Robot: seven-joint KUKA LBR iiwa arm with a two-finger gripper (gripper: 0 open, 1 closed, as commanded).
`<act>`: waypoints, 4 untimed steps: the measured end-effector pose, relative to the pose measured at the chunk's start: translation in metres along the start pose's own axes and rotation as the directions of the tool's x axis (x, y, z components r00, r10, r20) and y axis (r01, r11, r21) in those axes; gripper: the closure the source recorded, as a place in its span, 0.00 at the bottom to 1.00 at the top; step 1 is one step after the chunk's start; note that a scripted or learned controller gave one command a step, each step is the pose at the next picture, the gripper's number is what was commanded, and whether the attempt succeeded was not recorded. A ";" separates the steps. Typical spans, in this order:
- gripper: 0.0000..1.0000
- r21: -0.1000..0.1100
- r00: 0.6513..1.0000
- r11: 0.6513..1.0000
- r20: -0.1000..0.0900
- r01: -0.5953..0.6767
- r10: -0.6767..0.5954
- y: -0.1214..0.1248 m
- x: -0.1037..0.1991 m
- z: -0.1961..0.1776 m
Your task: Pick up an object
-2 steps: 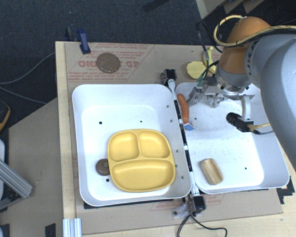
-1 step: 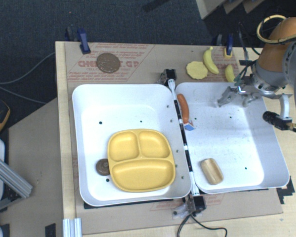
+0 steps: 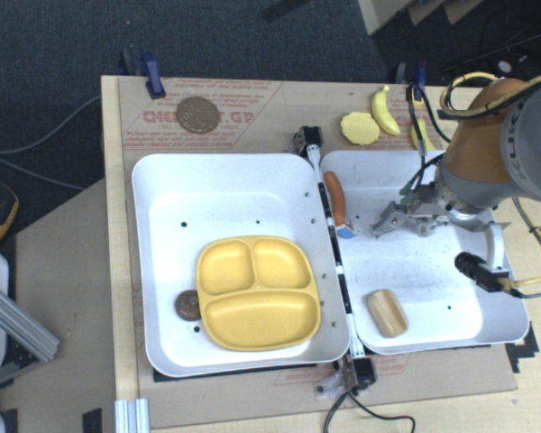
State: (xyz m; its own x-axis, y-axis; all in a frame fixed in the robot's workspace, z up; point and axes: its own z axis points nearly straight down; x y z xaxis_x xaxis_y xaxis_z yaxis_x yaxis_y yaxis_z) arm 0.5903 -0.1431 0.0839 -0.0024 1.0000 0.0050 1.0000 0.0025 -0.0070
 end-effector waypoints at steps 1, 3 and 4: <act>0.00 -0.014 1.000 1.000 0.004 0.004 -0.003 0.077 0.042 -0.007; 0.00 -0.006 1.000 1.000 0.006 -0.002 0.002 0.076 0.045 -0.001; 0.00 -0.006 1.000 1.000 0.006 -0.002 0.002 0.076 0.047 -0.001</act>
State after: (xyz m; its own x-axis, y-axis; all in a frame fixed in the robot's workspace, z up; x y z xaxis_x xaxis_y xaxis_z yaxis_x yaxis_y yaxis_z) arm 0.6666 -0.0955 0.0850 -0.0006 1.0000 -0.0005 1.0000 0.0006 -0.0007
